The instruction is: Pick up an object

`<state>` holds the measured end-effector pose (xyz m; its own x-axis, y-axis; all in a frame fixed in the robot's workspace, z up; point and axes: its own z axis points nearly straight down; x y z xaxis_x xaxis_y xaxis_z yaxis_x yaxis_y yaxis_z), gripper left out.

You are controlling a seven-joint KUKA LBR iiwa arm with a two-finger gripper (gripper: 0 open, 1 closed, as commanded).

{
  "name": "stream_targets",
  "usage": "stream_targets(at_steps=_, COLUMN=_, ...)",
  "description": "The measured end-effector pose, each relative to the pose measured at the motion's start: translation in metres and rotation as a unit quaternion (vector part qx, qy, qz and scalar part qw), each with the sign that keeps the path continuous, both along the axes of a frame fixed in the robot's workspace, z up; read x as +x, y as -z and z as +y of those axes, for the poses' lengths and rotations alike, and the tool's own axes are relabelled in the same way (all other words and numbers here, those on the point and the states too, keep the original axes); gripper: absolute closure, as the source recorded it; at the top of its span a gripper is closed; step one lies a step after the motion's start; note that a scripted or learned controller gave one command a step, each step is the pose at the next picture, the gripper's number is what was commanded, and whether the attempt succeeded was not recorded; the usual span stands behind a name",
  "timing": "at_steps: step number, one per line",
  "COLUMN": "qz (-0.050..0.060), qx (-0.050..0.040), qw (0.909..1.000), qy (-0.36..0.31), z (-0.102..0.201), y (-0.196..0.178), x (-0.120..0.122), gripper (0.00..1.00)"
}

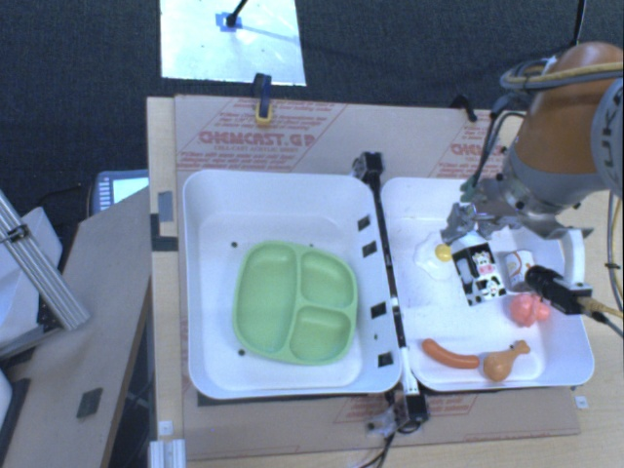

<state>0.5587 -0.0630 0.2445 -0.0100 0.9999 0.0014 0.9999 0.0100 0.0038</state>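
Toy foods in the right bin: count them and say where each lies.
4: a fried egg by the claw, a pink piece, a sausage and a drumstick along the near edge. The arm may hide more.

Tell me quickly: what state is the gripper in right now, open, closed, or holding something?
Gripper: cannot be told; it hangs low in the right white bin, over the black-and-white patterned box.

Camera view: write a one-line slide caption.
KUKA gripper low over the right bin near a cow-patterned block, sausage and drumstick; green divided plate in the left bin.
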Motion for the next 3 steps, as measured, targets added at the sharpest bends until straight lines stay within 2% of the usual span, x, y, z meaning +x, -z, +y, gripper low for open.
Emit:
stream_targets(at_steps=2, qz=0.002, qx=0.0006, qw=1.0000, qy=0.000, z=0.112, y=0.022, x=-0.001, gripper=1.00)
stream_targets(at_steps=3, qz=0.001, qx=0.0005, qw=1.0000, qy=0.000, z=0.159, y=0.013, x=0.004, gripper=1.00)
